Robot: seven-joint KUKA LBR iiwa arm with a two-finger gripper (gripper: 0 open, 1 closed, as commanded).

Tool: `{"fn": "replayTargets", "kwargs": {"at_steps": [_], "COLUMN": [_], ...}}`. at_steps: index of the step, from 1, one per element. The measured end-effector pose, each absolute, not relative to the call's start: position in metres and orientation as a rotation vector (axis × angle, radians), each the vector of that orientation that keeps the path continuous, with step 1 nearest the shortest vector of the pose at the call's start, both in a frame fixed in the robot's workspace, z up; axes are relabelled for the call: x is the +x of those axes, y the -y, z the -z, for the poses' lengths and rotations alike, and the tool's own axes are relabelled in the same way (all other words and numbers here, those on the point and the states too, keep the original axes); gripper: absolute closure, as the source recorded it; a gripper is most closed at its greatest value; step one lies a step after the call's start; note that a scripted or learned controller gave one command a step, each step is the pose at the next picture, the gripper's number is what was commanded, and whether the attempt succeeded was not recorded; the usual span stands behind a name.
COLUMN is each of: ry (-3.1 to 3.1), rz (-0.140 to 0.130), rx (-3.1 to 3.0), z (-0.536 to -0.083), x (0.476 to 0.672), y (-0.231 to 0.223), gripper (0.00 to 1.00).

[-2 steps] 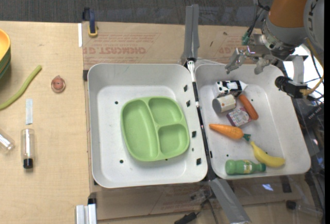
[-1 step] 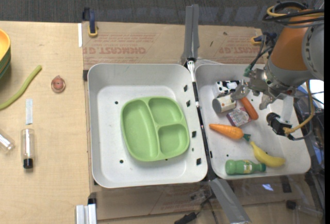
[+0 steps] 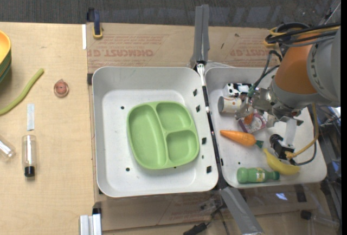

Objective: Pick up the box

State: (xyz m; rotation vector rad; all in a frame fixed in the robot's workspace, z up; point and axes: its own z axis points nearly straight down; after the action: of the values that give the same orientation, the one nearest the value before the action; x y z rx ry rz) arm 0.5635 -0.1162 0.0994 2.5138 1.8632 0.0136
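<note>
A small white box with black cow-like patches lies near the back left of the right bin. My gripper hangs low in that bin, just right of and in front of the box, over a crumpled red and clear wrapper. The grey wrist with its orange band covers the bin's back right part. A white and brown cup lies on its side just in front of the box, to the gripper's left.
An orange carrot, a yellow banana and a green bottle lie in the front of the right bin. The left bin holds a green divided plate. Loose cables hang by the arm.
</note>
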Motion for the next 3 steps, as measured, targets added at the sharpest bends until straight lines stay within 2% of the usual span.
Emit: {"fn": "replayTargets", "kwargs": {"at_steps": [1, 2, 3], "ry": [-2.264, -2.180, -2.176], "rz": [-0.011, 0.002, 0.003], "rx": [2.162, 2.265, 2.269], "z": [-0.099, -0.091, -0.100], "x": [0.567, 0.533, 0.532], "y": [0.139, 0.143, 0.145], "gripper": [0.00, 0.00, 1.00]}}
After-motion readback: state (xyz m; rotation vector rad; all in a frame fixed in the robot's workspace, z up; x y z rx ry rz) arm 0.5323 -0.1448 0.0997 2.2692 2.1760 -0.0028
